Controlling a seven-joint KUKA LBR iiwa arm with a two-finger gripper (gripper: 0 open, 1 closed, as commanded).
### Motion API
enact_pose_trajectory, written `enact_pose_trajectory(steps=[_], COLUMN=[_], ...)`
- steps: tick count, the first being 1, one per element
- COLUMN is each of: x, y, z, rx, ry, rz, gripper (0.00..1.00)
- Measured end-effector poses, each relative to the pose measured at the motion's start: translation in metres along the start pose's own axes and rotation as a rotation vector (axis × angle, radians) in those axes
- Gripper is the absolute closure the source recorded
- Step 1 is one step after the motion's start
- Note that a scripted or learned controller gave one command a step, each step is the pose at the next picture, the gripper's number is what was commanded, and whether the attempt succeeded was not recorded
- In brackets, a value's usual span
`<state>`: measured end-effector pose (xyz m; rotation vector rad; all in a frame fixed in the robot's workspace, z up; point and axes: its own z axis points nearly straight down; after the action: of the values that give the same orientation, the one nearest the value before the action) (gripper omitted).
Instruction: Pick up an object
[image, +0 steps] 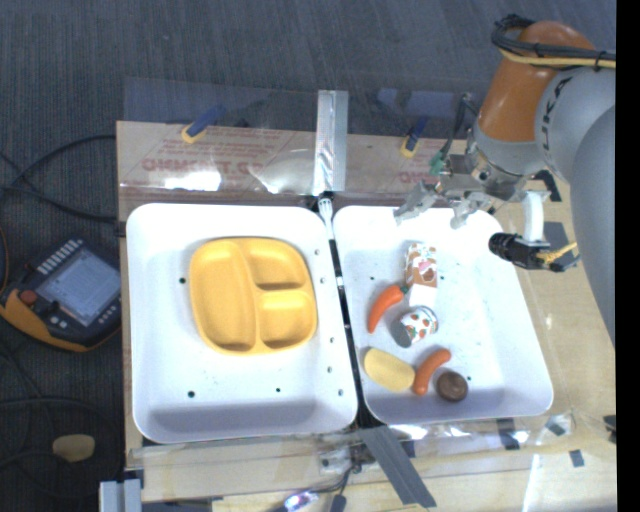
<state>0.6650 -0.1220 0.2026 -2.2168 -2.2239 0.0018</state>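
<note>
Above the far edge of the right bin (520, 330), the gripper (440, 210) is seen with its two fingers spread apart and nothing between them. Below it, well apart, the objects are gathered in the right bin: a white carton with red spots (421, 266), an orange carrot (384, 306) just beside it, a spotted cup (417, 325), a yellow potato-like piece (388, 369), a red sausage (431, 369) and a dark round item (452, 386). A yellow divided tray (252, 294) is held by the left bin (160, 380). Red print is seen on the cardboard (190, 157) behind the bins, but it cannot be read. A pendant (70, 290) lies on the floor at left.
</note>
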Motion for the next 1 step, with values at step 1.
enact_pose_trajectory(steps=[1], x=[0.0064], y=[-0.0140], z=[0.0837], rx=[-0.036], ry=[-0.010], rz=[0.063], gripper=[0.00])
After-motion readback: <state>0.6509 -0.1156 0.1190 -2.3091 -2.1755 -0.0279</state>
